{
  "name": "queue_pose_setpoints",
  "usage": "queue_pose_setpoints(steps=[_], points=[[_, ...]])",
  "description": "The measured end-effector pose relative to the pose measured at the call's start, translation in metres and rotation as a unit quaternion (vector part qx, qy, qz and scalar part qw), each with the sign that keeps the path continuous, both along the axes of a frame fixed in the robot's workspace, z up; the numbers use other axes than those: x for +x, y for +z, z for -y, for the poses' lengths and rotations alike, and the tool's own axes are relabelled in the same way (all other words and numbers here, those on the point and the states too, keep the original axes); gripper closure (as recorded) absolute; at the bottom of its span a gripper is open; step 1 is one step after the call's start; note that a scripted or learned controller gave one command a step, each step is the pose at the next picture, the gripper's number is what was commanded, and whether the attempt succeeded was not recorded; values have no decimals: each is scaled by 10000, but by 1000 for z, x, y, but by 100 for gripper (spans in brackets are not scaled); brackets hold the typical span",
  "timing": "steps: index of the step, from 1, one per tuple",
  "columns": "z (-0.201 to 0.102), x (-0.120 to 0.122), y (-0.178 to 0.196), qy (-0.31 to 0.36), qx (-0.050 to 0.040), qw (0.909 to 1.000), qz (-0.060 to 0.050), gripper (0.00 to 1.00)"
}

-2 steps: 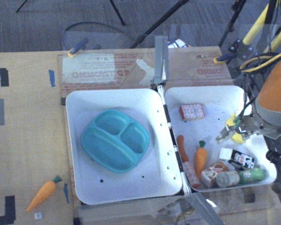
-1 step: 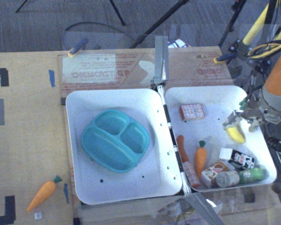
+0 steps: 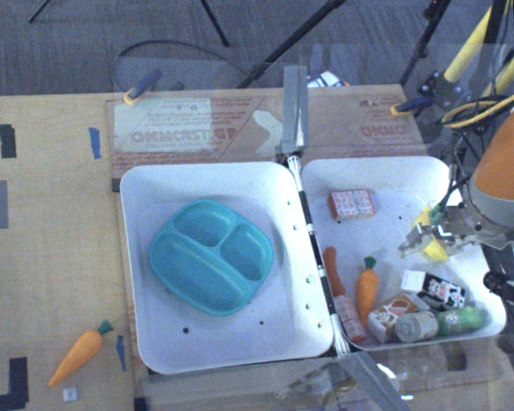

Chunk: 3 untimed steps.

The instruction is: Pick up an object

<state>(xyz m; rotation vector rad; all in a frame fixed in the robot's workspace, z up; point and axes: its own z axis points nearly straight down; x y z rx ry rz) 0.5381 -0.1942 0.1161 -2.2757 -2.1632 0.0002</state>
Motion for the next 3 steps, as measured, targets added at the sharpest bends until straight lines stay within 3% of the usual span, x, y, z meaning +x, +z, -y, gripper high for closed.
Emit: queue_pose_setpoints(steps=[1,2,3], points=[[12,29,-27,89,73,9999,45,0],[16,29,-18,81,15,9999,59,100],[-50,27,106,-16,-8,10000,15,100]])
